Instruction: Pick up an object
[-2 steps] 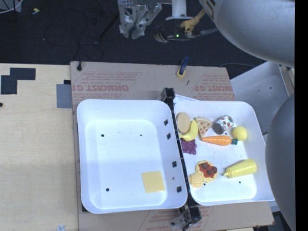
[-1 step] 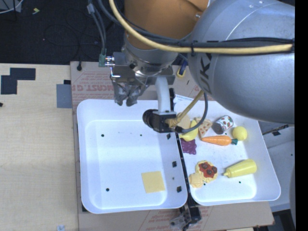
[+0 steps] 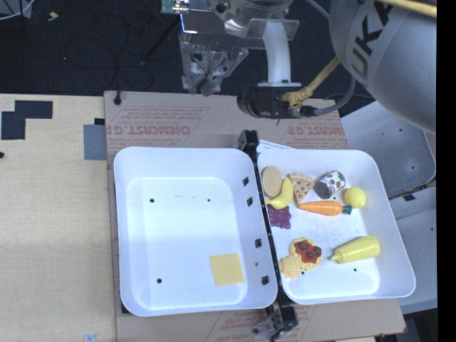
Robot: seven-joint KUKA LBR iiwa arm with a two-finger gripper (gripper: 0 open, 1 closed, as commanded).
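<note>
Gripper (image 3: 205, 83) up high at the back, over the cardboard (image 3: 214, 127) behind the bins — nothing between its fingers, and whether they are spread or pressed together I cannot tell. Below it, the left bin (image 3: 135, 169) carries one flat, pale yellow square (image 3: 226, 269) near its front right corner. Right bin (image 3: 385, 262) — orange carrot (image 3: 320, 207), yellow bottle (image 3: 356, 249), lemon (image 3: 355, 197), pizza slice (image 3: 302, 253).
</note>
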